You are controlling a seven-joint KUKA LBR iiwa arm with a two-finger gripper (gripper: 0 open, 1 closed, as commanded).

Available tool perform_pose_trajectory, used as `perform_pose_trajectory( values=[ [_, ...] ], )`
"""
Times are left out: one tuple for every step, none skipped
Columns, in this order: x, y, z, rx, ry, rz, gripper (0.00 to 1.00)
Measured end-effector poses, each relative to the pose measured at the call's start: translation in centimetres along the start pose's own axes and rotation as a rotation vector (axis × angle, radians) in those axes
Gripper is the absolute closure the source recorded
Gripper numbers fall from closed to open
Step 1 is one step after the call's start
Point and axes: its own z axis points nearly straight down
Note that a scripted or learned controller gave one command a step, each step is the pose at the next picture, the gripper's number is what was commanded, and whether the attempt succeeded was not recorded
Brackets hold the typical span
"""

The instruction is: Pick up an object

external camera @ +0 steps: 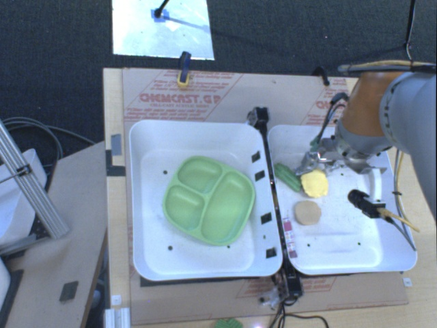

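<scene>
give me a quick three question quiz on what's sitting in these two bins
1. Fill in: the tan disc lies in the ____ bin.
2. True or false: the green plate shares a bin with the disc.
3. Which lies nearest the end effector? A) plate B) yellow lump C) disc

Key: 1, the right bin. 2, false: the plate sits in the left bin. 3, B.
</scene>
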Motion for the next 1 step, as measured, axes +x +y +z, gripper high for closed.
perform_pose_trajectory(
  values=[
    [6.24, -0.25, -11.19, -0.016, -0.002, -0.003, 1.0]
  ],
)
